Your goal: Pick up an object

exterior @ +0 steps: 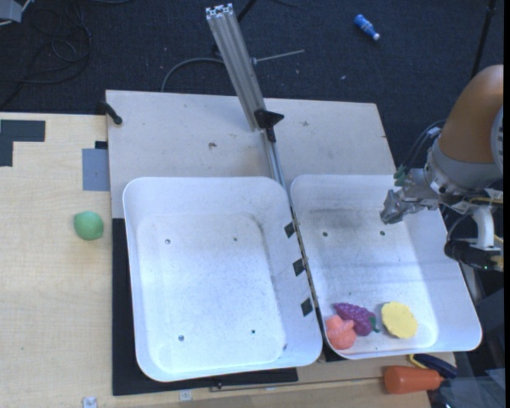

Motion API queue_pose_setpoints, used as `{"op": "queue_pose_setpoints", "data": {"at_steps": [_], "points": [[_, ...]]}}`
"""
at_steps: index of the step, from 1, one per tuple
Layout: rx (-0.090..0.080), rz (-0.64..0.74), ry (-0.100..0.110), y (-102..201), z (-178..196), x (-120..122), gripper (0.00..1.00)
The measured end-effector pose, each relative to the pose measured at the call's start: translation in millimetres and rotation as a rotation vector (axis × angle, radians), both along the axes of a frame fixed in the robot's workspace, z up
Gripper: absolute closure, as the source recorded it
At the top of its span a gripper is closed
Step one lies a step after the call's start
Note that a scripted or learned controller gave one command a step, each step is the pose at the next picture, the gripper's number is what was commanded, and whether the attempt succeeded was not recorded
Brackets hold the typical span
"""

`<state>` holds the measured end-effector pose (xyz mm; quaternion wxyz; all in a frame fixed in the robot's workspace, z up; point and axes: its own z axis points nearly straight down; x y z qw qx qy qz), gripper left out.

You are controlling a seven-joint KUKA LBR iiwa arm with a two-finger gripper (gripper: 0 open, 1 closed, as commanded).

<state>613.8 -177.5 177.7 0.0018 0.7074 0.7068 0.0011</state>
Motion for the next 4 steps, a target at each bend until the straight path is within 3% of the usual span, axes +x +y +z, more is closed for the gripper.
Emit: {"op": "queue_pose_setpoints", "data": {"at_steps": [1,2,3,4], "points": [[0.000,0.000,-0.001,-7,59,5,1.00],[0.000,0.001,0.002,-8,90,6,1.00],[0.002,0.004,0.004,48,92,7,1.00],[0.002,0.004,0.005,102,82,-6,1.00]]}}
